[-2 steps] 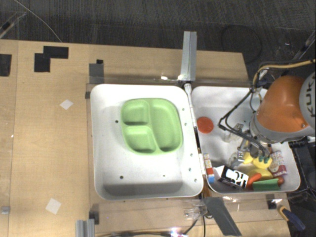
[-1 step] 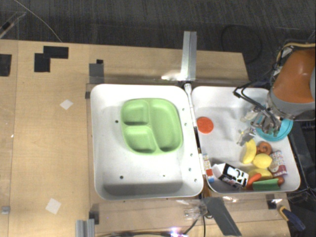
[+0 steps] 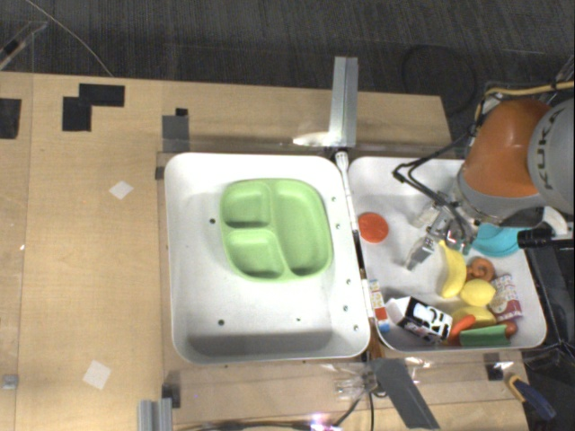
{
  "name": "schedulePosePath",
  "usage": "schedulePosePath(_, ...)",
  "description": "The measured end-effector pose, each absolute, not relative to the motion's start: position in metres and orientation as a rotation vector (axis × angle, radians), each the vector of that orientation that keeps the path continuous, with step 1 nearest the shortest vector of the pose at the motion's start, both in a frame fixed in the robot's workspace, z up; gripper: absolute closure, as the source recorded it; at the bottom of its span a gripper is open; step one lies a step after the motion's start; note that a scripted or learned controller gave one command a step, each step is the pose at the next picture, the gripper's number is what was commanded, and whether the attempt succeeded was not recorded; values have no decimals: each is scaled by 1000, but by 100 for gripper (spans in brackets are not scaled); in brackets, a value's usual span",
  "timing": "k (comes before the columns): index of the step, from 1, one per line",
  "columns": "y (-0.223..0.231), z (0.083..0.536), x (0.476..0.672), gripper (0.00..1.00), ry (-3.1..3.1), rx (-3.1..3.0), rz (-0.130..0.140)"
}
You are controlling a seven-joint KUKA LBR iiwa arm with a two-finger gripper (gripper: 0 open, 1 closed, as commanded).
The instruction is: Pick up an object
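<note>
1. Camera view, layout: two white bins sit side by side on the bench (image 3: 81, 268). The left bin (image 3: 193, 321) holds a green divided plate (image 3: 274, 227) near its centre. The right bin (image 3: 377, 182) holds all the small things.

2. Camera view, the arm: the arm (image 3: 508, 151) reaches in from 3 o'clock, its orange band above the right bin's 2 o'clock corner. The gripper (image 3: 422, 257) hangs over the bare middle of the right bin, pointing toward 7 o'clock.

3. Camera view, the fingers: they look slightly parted with nothing between them; I judge them open and empty.

4. Camera view, the candidates for picking:
   - an orange disc (image 3: 374, 227) lies at 10 o'clock from the fingers, apart from them;
   - a banana (image 3: 452, 272) lies just beside the fingers at 4 o'clock;
   - a lemon (image 3: 478, 293) and a red-brown fruit (image 3: 482, 268) sit past the banana;
   - a black-and-white box (image 3: 426, 319), a green block (image 3: 483, 334) and a small can (image 3: 505, 296) crowd the bin's 5 o'clock corner;
   - a teal cup (image 3: 496, 239) sits partly under the arm.

5. Progress, as a judgement: nothing is lifted. The gripper is placed over the bin but grips nothing, so choosing a thing, closing on it and raising it all remain. The banana seems the nearest target.
</note>
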State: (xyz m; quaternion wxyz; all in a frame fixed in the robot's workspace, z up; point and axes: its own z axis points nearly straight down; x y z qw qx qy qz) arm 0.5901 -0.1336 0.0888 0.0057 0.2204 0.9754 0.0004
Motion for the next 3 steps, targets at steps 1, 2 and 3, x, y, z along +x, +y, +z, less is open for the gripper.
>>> schedulePosePath(1, -106, 90, 562, 0, 3001, 885, 4)
schedulePosePath(2, -152, 171, 634, 0, 2979, 951, 2)
schedulePosePath(3, -156, 96, 614, 0, 2963, 1020, 2)
